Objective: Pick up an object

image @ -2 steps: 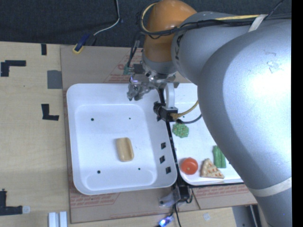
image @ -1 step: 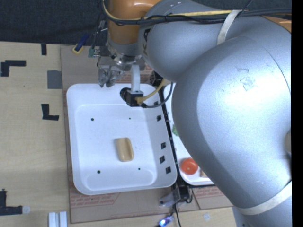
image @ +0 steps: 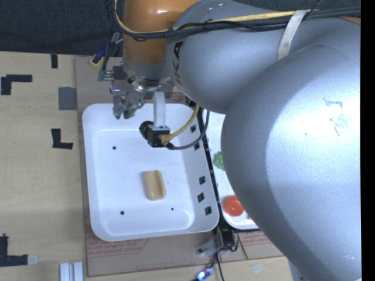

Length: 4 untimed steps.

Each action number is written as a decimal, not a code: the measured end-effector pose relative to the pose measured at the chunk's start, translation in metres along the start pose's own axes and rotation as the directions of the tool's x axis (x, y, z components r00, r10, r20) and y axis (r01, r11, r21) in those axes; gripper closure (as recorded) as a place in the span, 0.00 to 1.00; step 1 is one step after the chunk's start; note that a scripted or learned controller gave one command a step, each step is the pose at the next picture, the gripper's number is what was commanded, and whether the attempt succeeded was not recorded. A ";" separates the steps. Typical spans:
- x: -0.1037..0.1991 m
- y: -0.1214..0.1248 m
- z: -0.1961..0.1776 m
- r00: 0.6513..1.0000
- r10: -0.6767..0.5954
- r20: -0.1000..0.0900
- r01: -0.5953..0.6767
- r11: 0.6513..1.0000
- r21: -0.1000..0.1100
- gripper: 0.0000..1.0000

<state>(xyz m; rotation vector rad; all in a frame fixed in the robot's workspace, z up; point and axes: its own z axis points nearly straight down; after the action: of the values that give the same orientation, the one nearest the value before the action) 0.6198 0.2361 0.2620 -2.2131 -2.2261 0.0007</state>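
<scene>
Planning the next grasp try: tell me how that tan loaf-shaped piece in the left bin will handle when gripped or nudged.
The tan piece looks rounded and smooth, so it may slip between fingers. It lies flat on the left bin floor, so tipping seems unlikely, though it might slide if nudged. It probably is light and stiff, like toy food.

No legible text, labels, brands or numbers on any surface here.
</scene>
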 end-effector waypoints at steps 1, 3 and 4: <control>-0.003 0.050 -0.082 1.000 0.003 -0.001 -0.003 1.000 -0.011 1.00; -0.168 0.047 -0.068 1.000 0.012 0.005 -0.012 1.000 -0.001 1.00; -0.214 0.019 -0.009 1.000 0.009 0.004 -0.010 1.000 0.006 1.00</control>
<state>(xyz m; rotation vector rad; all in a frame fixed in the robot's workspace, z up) 0.6404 0.0225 0.2703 -2.2228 -2.2147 0.0116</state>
